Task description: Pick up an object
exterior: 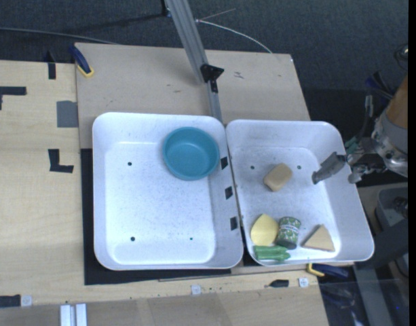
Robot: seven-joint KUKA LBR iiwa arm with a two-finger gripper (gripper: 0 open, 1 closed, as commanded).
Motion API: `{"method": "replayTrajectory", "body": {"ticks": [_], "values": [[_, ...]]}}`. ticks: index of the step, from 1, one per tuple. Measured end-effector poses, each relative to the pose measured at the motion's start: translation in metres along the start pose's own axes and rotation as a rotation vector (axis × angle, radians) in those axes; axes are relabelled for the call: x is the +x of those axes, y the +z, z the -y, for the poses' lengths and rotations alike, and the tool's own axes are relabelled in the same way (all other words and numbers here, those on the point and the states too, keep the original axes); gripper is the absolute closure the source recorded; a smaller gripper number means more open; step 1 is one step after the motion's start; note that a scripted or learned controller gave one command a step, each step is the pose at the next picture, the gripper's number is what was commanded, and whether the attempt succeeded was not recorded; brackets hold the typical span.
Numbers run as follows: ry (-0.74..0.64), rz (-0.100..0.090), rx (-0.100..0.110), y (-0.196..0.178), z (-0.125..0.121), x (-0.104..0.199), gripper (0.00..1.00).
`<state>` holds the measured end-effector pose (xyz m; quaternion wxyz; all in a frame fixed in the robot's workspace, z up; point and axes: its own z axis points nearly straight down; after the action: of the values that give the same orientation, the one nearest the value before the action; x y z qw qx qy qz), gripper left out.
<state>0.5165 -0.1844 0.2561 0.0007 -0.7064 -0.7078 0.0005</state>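
Gripper (330, 166) at right bin's (343, 202) 3 o'clock rim.
My jaws' state: cannot tell. Tan block (278, 177) sits toward my 9 o'clock.

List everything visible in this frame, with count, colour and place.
Bins: 2, white, side by side on the bench.
Bowl: 1, blue, top right of the left bin.
Block: 1, tan, middle of the right bin.
Yellow piece: 1, yellow, bottom of the right bin.
Can: 1, green and dark, right beside the yellow piece.
Green piece: 1, green, at the right bin's bottom edge.
Wedge: 1, tan, bottom right of the right bin.
Pole: 1, grey, slanting above the bins.
Gripper: 1, dark grey, over the right bin's right side.
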Motion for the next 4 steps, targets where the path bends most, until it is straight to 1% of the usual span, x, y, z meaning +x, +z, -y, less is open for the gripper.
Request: {"method": "replayTrajectory", "body": {"ticks": [1, 2, 3, 4], "values": [[0.001, 0.0, 0.005, 0.044, 0.003, 0.0, 0.0], [0.002, -0.001, 0.006, 0.104, 0.004, -0.008, 0.0], [0.001, -0.002, 0.006, 0.161, 0.005, 0.003, 0.0], [0.0, -0.001, 0.003, 0.148, 0.004, 0.003, 1.0]]}}
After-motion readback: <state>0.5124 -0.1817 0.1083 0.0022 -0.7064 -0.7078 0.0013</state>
